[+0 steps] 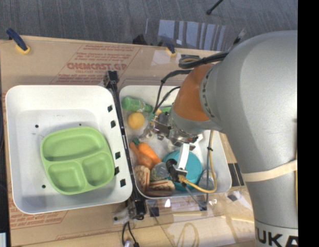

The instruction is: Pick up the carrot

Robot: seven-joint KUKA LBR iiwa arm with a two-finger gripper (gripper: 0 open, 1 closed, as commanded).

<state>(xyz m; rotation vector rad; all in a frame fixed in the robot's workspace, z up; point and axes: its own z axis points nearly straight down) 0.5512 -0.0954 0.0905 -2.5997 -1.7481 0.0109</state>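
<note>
Locate the right-hand shallow white bin (217, 181); use it as your reference. The short, tapered orange carrot (145, 154) lies at this bin's left side, just beside the left wall, about midway along it. It is bright orange, stubby, with a narrower end pointing up-left toward the wall. It rests on the bin floor among other items, apart from the gripper.

Above the carrot, note the small round yellow ball (136, 120) and, further toward the bin's top wall, the green plastic item (134, 104). Below the carrot lies a brown, bread-like piece (143, 175).

The grey two-finger gripper (164, 127) hangs over the bin's middle, to the right of the carrot. You cannot tell its opening from this view.
</note>
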